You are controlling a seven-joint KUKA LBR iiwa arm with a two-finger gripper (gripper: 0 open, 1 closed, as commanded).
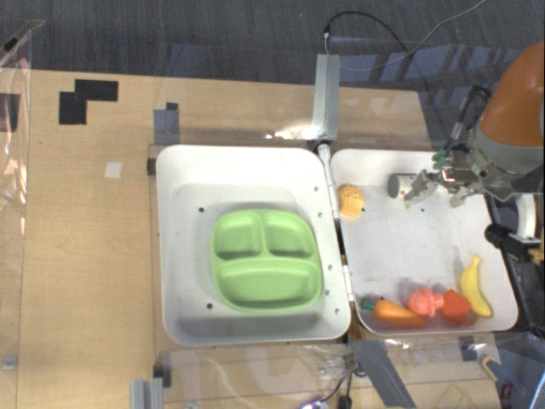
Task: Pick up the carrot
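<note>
On the left lie two black marks (87, 99) on the pale wood bench (85, 254), stepped in outline. Next come the two shallow white bins, side by side, both smooth plastic with rounded corners. The left bin (183, 186) holds one green plate (266, 258), a glossy moulded piece with three compartments, two small ones above a wide one.

The right bin (409, 245) holds five toy foods. One yellow corn (350, 199), short and knobbly, lies against the bin's left wall near the top. Along the bottom wall, from left to right: one carrot (397, 311), orange, tapered, with a green stub at its left end; one pink piece (422, 301), lumpy in shape; one red piece (456, 307), rounded; and one banana (475, 286), yellow and curved, standing up the right side. The carrot touches the pink piece on its right.

The claw (409, 188) hangs over the upper part of the right bin, grey metal, pointing left from the arm's orange band (515, 96). The carrot lies well apart from it, down at the bin's lower left corner, below the claw and slightly left. Whether the claw is spread or closed cannot be told; nothing is seen in it.
</note>
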